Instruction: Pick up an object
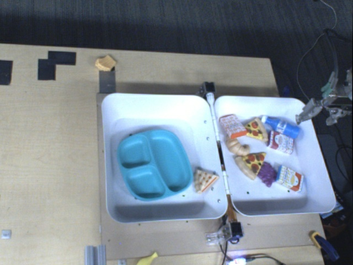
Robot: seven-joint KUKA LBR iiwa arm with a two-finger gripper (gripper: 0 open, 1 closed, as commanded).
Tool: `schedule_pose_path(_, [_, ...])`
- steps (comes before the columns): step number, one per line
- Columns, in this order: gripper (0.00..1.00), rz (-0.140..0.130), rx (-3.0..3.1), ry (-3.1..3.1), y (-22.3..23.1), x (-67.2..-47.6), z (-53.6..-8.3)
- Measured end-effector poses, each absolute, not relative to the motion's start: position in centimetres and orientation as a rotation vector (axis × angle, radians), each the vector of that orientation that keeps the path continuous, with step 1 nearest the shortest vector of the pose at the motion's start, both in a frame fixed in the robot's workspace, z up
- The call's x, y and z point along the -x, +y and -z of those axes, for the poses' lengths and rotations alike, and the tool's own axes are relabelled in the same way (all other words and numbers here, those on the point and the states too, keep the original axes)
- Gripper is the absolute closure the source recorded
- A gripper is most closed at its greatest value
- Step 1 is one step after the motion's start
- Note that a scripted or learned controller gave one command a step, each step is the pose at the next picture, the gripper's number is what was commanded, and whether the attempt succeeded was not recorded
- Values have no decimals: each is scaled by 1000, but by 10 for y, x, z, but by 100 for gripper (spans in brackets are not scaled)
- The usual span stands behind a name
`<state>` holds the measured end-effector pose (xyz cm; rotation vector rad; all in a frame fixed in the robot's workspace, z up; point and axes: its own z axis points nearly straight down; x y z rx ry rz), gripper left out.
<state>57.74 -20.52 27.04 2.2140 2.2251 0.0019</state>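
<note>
Toys [259, 150] crowd the right bin's [317, 197] middle; its near edge seems open.

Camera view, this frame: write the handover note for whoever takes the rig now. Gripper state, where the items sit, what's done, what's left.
Gripper: at the right bin's far right rim, near the blue bottle; nothing seen between its fingers; open or shut unclear.
Right bin: blue bottle, two pizza slices, purple grapes, small cartons.
Left bin: blue divided tray, sandwich piece beside it.
Done: nothing lifted.
Left: grasp and raise one item; the bottle looks nearest.
</note>
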Motion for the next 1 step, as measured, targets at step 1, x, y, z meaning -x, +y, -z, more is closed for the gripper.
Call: schedule_pose_path(1, [0,0,-2219,2227,-176,-564,-113])
